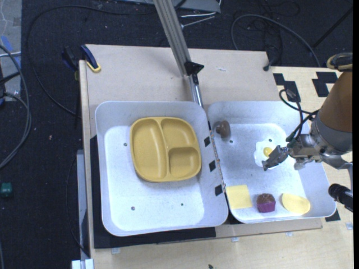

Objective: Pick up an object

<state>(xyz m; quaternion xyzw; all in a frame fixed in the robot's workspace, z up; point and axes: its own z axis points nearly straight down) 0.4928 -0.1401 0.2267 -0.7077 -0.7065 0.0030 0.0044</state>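
The scene is viewed by one fixed camera, set above the bench and tilted downward at a slant — the far edge of the bench is seen toward the top of the frame, the near edge toward the bottom. Both white bins are taken in whole: the left bin near the centre, the right bin beside it. The view is wide rather than close — dark floor with cables is included at the left and top. The arm is seen entering from the right edge.
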